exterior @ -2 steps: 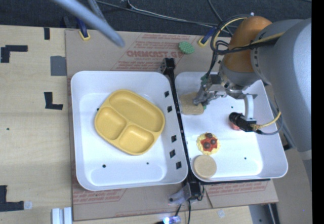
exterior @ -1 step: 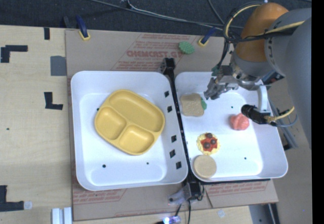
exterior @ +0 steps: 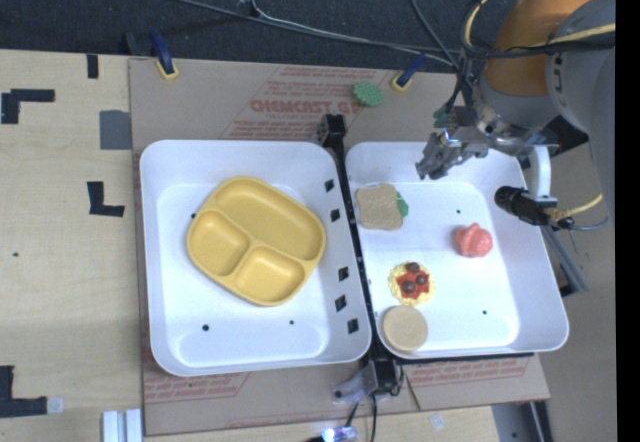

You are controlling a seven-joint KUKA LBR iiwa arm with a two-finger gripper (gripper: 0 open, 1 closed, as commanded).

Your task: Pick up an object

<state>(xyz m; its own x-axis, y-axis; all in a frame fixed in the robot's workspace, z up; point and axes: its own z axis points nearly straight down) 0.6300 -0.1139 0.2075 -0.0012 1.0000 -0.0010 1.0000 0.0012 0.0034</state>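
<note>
So: yellow divided plate (exterior: 256, 240) sat in the left bin (exterior: 160, 260). Right bin (exterior: 530, 325) held the toy sandwich (exterior: 379, 207), red piece (exterior: 473, 240), round cracker (exterior: 405, 328) and small pizza (exterior: 411, 282). Gripper (exterior: 438, 162) hovered above the far rim, carrying nothing. Risk: descending there would hit bare bin, missing everything.

green scrap (exterior: 368, 94) on cardboard (exterior: 290, 105), blue clamps (exterior: 163, 57)

A single fixed camera looks down from above the worktop (exterior: 60, 230) at a slant, far enough back to take in both white bins (exterior: 160, 230) whole, with the arm (exterior: 560, 40) entering right of the bins.
</note>
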